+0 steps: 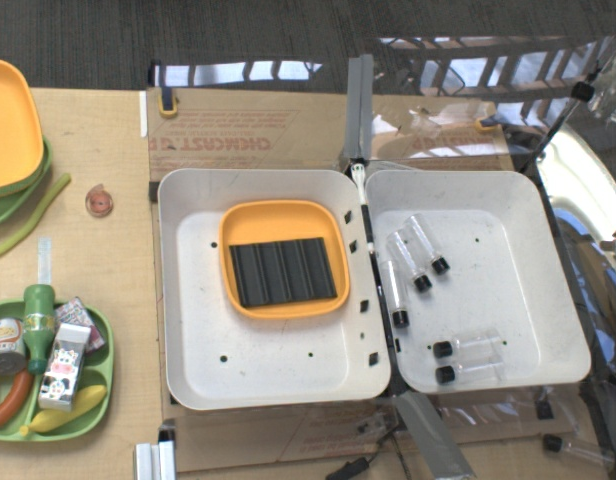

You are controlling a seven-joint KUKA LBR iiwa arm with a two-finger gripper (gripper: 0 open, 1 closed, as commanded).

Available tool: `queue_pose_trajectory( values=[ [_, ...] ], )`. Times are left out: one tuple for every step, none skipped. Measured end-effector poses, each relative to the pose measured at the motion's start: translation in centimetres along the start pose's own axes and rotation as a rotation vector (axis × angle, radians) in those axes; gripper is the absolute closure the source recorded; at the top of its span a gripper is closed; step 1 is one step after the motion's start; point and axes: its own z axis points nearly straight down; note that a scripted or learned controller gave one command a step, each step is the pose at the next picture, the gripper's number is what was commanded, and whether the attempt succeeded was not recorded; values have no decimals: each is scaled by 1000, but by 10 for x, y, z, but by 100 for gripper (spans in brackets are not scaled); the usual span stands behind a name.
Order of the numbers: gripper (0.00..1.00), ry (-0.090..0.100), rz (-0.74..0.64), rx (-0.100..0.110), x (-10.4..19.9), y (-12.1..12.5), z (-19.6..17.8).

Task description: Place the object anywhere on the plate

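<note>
An orange plate (284,258) lies in the left white bin (198,368), toward its far side. A dark grey ribbed slab (284,272) rests flat across the plate's middle. In the right white bin (528,268) lie several clear plastic tubes with black caps: two (426,244) near the bin's left side, one thin one (396,290) along the left wall, and two (470,358) near the front.
Left of the bins, on the wooden bench, stand a stack of orange and green plates (10,138), a green plate of toy food (48,373) and a small pink object (100,201). Brown cardboard (248,133) lies behind the bins.
</note>
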Motion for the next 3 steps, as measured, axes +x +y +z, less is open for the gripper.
queue_pose_trajectory(
  values=[
    [100,-2,-293,-1,-1,1,0],
    [100,-2,-450,-1,-6,4,0],
    [100,-4,-843,-2,-9,4,-1]
  ],
)
